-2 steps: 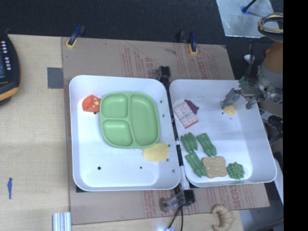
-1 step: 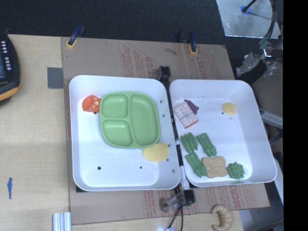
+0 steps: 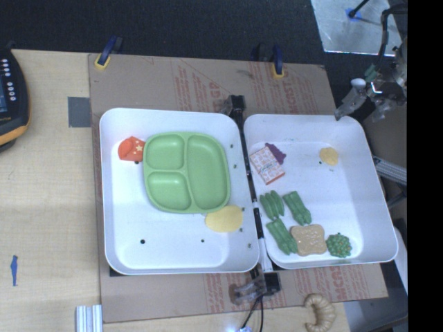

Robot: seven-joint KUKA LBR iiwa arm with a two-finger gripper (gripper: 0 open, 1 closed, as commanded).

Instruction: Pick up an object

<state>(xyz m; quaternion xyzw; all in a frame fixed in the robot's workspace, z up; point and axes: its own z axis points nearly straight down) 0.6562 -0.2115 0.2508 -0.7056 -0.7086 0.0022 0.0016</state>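
My gripper (image 3: 354, 97) hangs beyond the far right corner of the right bin (image 3: 377, 185), above the bench and not over any object. The right bin holds a pink-and-white packet (image 3: 266, 164) with a purple piece (image 3: 277, 152) beside it, a small yellow piece (image 3: 329, 156), three green pods (image 3: 280, 216), a tan cracker (image 3: 308, 239) and a green broccoli floret (image 3: 338, 245). In the left bin (image 3: 118, 241) lie a green divided plate (image 3: 187, 171), a red item (image 3: 130, 149) at its left and a yellow piece (image 3: 224, 218) by its near right corner.
Both bins rest on a cardboard sheet (image 3: 173, 81) held by clamps (image 3: 277, 59) at the far edge. A tan curled item (image 3: 320, 311) lies on the bench in front of the right bin. A control pendant (image 3: 10, 95) sits at the far left.
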